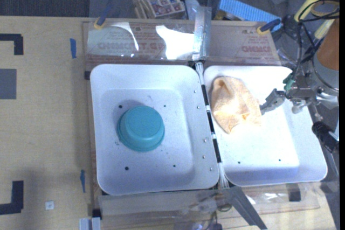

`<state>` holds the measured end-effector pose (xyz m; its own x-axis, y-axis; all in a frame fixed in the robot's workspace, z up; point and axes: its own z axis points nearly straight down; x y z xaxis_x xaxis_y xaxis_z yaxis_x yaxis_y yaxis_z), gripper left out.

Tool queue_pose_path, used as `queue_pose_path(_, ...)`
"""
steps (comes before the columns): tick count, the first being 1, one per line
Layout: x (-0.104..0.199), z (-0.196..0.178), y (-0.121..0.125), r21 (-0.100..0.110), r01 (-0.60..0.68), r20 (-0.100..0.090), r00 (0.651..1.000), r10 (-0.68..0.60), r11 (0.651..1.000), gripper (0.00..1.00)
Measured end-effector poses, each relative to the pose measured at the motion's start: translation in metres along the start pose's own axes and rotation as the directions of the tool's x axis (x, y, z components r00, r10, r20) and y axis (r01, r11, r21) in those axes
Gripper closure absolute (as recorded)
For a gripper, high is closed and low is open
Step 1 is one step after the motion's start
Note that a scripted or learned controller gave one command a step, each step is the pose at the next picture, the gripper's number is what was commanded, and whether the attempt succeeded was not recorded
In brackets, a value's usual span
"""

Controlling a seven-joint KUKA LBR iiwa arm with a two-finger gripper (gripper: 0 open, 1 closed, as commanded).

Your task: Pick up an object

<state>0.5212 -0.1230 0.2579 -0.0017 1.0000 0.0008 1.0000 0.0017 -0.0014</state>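
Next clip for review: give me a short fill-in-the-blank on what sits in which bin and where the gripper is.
1. The teal bowl lies upside down in the ____ bin.
2. The crumpled cloth in the right bin is ____ in colour.
3. The gripper is over the ____ bin, beside the cloth.

Missing words: left; yellow; right

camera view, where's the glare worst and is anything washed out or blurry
In the camera view, the strongest glare sits on the clear panel behind the bins; the right bin floor is blown out to near white, washing out the near edge of the tan cloth; the teal bowl in the left bin reads clearly; the gripper looks soft and slightly blurred.
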Motion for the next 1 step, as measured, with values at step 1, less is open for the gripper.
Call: queue_pose_path(1, 0.0061, 0.1047, 0.0477, -0.001, 0.176, 0.000, 0.984, -0.176, 0.984, 0.00)
